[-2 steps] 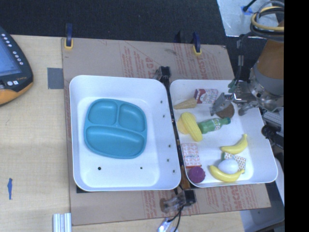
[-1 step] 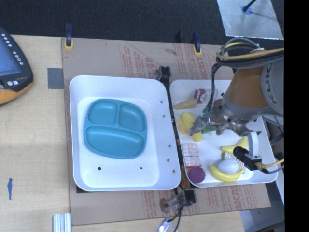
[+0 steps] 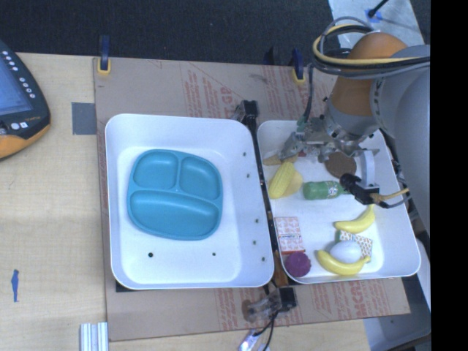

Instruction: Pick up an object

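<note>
The right bin (image 3: pixel 401 234) holds several small things: a yellow corn-like piece (image 3: pixel 283 180), a green bottle (image 3: pixel 319 190) lying on its side, a brown disc (image 3: pixel 340 165), two yellow bananas (image 3: pixel 357 221) (image 3: pixel 338 264), a white egg shape (image 3: pixel 346 252), a purple piece (image 3: pixel 297 263) and a red-and-white packet (image 3: pixel 288 233). My gripper (image 3: pixel 303 145) hangs low over the far left part of this bin, just beyond the yellow piece and left of the brown disc. I see nothing held in it.
The left bin (image 3: pixel 183 270) holds a blue divided plate (image 3: pixel 175 194). The grey arm with its orange band (image 3: pixel 369 72) covers the right bin's far right corner. A teach pendant (image 3: pixel 18 101) lies on the bench at far left.
</note>
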Action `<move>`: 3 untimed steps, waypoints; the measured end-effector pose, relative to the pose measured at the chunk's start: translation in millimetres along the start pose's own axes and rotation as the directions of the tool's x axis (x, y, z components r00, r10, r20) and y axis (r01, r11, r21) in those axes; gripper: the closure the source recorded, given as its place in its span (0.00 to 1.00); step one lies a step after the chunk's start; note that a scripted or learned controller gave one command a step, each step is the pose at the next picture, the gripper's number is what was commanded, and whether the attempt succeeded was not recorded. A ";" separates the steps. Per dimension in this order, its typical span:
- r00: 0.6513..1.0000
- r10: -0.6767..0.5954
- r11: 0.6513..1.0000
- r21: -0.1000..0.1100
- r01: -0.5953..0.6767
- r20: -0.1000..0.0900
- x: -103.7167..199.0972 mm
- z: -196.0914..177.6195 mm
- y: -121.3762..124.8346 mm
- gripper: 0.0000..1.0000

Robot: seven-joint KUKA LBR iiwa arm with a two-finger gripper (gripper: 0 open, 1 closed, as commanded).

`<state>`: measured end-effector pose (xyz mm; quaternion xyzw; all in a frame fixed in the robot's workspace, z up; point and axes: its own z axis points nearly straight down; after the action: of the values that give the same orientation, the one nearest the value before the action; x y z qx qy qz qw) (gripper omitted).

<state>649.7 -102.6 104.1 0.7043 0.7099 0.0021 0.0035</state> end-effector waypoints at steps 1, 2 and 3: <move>1.000 0.002 1.000 0.008 -0.002 -0.002 -7.1 -7.2 7.6 0.00; 1.000 0.002 1.000 0.015 -0.002 0.001 2.1 11.9 -0.7 0.00; 1.000 0.004 1.000 0.018 -0.004 -0.002 3.5 12.3 -58.2 0.00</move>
<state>591.5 -99.5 91.4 0.7059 0.7083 -0.0035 -0.0035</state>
